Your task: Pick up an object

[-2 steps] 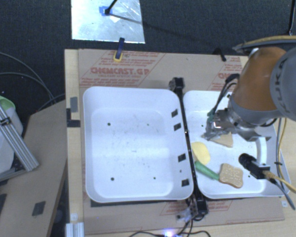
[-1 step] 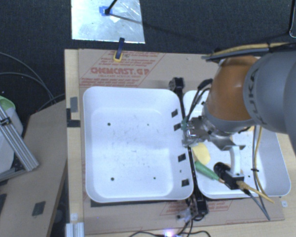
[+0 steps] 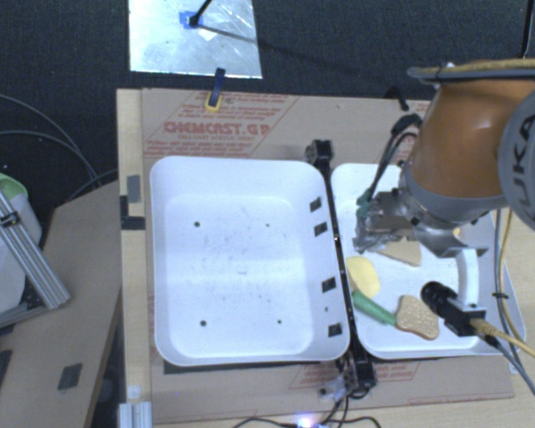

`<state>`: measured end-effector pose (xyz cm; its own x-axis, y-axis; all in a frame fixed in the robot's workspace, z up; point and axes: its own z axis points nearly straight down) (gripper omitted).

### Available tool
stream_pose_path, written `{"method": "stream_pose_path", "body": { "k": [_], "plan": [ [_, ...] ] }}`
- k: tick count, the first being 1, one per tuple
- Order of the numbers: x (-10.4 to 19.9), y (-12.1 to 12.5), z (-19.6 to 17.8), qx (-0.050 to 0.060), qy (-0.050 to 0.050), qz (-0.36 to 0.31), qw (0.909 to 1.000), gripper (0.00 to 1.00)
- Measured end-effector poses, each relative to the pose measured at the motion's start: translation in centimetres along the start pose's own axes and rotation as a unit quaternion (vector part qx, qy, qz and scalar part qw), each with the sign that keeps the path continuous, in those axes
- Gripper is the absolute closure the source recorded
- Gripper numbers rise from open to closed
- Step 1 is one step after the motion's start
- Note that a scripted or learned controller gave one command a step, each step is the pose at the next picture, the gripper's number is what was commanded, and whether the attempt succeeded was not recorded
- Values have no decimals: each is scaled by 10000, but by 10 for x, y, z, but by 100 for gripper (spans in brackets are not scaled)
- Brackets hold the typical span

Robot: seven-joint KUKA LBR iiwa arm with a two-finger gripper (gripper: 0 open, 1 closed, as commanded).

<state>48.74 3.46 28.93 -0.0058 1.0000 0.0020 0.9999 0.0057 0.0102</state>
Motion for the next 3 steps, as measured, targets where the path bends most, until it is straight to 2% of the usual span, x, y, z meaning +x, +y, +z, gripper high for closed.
{"method": "stream_pose_path", "body": {
  "k": [1, 2, 3],
  "plan": [
    [7, 1, -89, -13, 0, -1, 10000, 100],
    [-42, 0, -30, 56, -16, 46, 10000, 100],
    [3, 0, -64, 26, -1, -13, 10000, 100]
  ]
}}
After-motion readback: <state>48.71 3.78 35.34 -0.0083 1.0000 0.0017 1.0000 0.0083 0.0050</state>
